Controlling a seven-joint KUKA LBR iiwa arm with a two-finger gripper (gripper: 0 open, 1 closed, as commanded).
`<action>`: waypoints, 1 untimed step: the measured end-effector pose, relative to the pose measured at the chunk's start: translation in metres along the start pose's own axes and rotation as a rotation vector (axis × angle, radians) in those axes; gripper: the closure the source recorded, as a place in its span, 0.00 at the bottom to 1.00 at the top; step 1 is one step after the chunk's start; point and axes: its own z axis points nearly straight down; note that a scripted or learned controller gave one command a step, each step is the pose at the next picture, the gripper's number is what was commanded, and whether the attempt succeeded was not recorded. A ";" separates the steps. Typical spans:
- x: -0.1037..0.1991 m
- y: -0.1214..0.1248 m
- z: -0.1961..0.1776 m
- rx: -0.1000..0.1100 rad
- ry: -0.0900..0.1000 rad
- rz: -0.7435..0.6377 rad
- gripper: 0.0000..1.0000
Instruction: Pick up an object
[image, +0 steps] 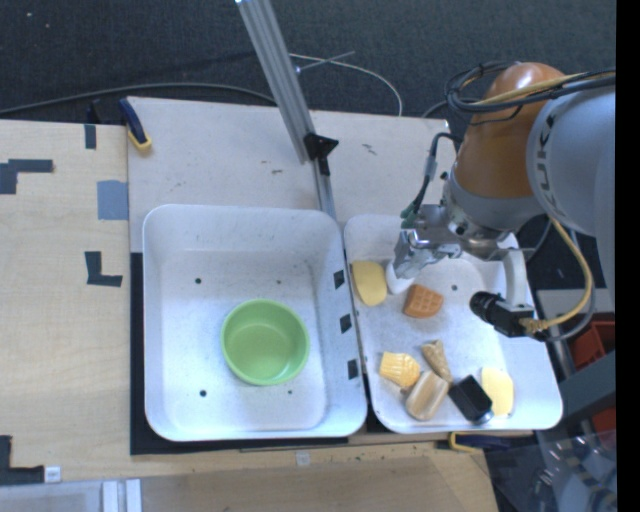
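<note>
Even, fairly bright overhead light fills the frame. The white bins (160, 300) look slightly washed out, with soft shadows along their inner walls. The arm (540, 130) at upper right looks mildly soft; the dark floor along the top is grainy.

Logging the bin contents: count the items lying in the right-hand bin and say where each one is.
6, maybe more under the arm: pale yellow piece at the left wall, orange waffle mid-bin, yellow corn, cone, bread roll, black block along the front.
</note>
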 end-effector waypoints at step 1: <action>0.054 0.018 -0.007 0.000 0.000 0.000 1.00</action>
